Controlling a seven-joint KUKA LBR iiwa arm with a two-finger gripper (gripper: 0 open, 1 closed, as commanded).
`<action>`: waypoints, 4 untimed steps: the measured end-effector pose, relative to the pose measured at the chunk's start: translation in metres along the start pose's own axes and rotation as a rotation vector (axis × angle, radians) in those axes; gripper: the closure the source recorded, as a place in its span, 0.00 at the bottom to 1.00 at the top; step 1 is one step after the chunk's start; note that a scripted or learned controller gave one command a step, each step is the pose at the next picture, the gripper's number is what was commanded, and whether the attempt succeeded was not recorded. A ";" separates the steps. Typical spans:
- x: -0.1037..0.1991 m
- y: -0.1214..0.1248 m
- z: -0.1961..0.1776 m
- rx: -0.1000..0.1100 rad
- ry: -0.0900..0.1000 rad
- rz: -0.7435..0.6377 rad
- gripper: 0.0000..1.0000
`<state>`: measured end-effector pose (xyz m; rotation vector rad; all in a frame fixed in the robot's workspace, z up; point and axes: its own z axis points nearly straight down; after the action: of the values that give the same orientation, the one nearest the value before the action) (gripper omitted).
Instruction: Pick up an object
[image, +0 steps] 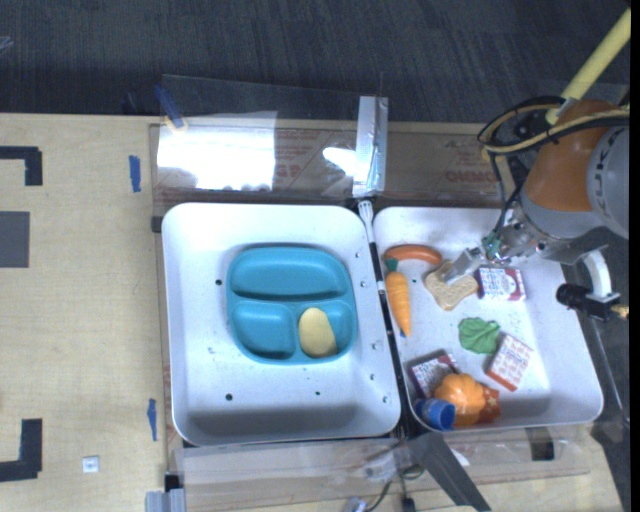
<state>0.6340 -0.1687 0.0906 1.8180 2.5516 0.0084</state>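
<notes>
The right bin (570, 345) holds several small items. Among them are an orange carrot (399, 301), a reddish sausage (413, 255), a tan biscuit-like piece (452, 291), two red-and-white packets (500, 284) (510, 361), a green leaf (480, 334) and an orange fruit (466, 393). A blue cap (437, 412) and a dark printed packet (430, 372) lie beside the fruit. My gripper (468, 263) reaches in from the right and hangs low over the top edge of the tan piece, next to the upper packet. Nothing is visibly held.
The left bin (190, 300) carries a blue divided plate (285, 285) with a yellow rounded object (317, 331) in its lower right compartment. A clear plastic sheet (260, 150) stands behind the bins. The arm's orange band (560, 180) and cables are above the right bin's far corner.
</notes>
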 end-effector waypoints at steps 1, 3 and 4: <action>0.005 0.029 0.001 0.001 -0.003 -0.055 0.00; 0.002 0.012 -0.036 0.010 0.006 0.042 0.00; 0.011 -0.009 -0.003 -0.010 -0.007 -0.045 0.00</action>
<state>0.6222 -0.1609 0.0938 1.7530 2.5826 0.0137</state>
